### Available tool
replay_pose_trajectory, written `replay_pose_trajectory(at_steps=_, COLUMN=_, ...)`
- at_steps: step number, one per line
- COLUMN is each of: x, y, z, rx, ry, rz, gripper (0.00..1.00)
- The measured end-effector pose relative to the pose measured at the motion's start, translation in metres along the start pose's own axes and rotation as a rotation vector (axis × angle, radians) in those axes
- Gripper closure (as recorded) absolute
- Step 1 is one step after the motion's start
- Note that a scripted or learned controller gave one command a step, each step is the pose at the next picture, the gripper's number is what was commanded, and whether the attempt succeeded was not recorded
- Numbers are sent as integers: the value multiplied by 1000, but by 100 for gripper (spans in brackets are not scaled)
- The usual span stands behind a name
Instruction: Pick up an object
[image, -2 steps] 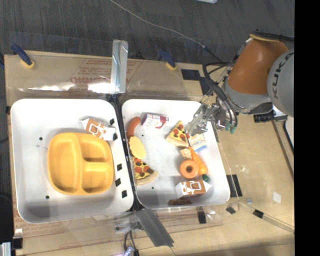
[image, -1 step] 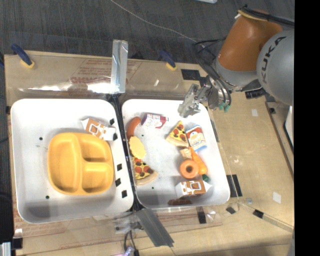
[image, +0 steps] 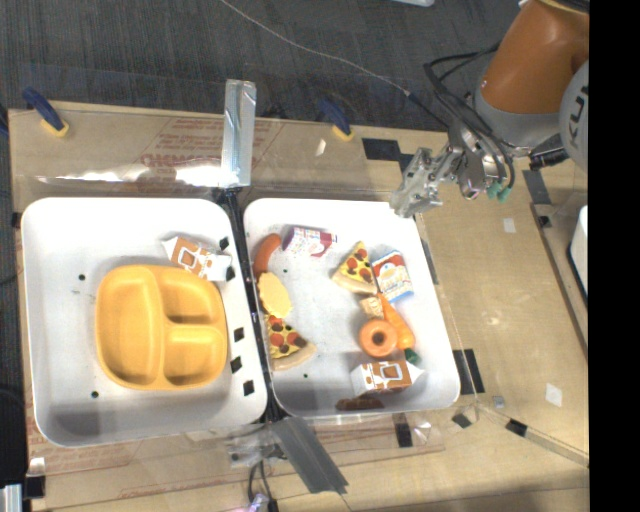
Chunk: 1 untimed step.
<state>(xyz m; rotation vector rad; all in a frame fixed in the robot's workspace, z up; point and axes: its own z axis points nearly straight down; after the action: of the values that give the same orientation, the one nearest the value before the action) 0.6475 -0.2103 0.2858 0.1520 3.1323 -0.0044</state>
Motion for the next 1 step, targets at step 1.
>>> replay_pose_trajectory(at_steps=1, x=4, y=53, z=81, rx=-5, ry=11, rz=-61, gripper=100)
